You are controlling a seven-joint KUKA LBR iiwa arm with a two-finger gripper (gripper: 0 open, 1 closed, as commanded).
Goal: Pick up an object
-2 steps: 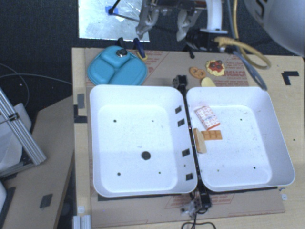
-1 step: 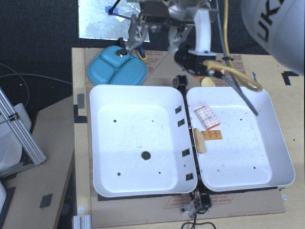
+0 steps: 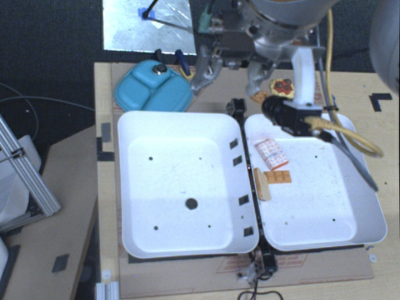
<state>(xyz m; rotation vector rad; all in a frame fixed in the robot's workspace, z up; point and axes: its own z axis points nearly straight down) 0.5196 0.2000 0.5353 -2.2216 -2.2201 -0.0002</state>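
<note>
two shallow white plastic bins (image 3: 181,186) side by side on a tan bench (image 3: 106,167), down below the two-finger metal gripper (image 3: 231,74). fingers apart, clamped on nothing, hanging just past the far rims, probably parked between tries. below and right of it, in the right-hand bin: small red-patterned white packet (image 3: 272,153), orange waffle-like block (image 3: 277,177), pale stick (image 3: 263,185). teal lidded container (image 3: 154,87) off to its left, outside, likely just stashed.

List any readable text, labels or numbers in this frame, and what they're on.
None legible.
Red-and-white packet in the right bin: printed pattern, too blurred to read.
Red round item behind the bins: markings too small to read.
Board edge below the bins: reddish print, unreadable.
</note>
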